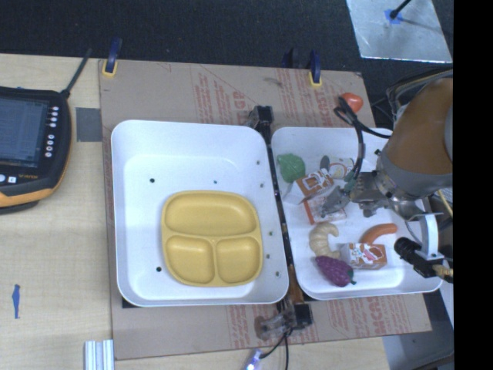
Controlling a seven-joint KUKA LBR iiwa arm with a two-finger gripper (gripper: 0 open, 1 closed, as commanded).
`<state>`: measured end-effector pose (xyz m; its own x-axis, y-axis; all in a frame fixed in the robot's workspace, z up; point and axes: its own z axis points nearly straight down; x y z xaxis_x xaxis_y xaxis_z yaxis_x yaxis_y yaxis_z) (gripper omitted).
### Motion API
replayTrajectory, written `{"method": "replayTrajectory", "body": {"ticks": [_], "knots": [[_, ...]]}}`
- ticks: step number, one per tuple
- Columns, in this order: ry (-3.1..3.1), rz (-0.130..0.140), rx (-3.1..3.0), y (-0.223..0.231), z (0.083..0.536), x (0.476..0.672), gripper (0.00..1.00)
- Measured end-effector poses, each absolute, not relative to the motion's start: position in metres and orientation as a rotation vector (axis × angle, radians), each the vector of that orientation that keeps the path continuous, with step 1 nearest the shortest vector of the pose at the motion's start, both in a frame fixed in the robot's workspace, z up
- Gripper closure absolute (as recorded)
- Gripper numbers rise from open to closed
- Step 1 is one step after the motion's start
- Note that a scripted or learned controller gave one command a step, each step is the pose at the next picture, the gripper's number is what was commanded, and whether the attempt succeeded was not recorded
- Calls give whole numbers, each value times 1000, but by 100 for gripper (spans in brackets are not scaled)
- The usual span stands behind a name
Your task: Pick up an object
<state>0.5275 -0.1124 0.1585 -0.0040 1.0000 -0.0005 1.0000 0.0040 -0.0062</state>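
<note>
Gripper: we see the gripper (339, 200) low in the right bin (393, 284), reaching in from three o'clock under the grey arm (416, 141) with its orange band; we cannot tell whether its fingers are apart or together — they blur into the clutter.
Objects by the gripper: a small red-and-white packet (316, 183) lies just at its ten o'clock, and a green lump (291, 166) sits further toward ten o'clock, near the bin's left wall.
Objects below: at six o'clock of the gripper we find a pale croissant-shaped piece (323, 237); a purple grape bunch (333, 270) lies beneath that, toward the bin's bottom rim.
Objects at four o'clock: an orange sausage shape (379, 231) and a red-labelled packet (367, 256) rest close together.
Left bin: the left bin (146, 168) carries a yellow divided tray (212, 237), well apart from the gripper.
Bench: at nine o'clock of both bins we note a black-and-orange control pendant (31, 145).
</note>
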Motion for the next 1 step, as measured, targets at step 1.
{"method": "replayTrajectory", "body": {"ticks": [1], "knots": [[-2225,6,-2213,-108,91,530,0]]}}
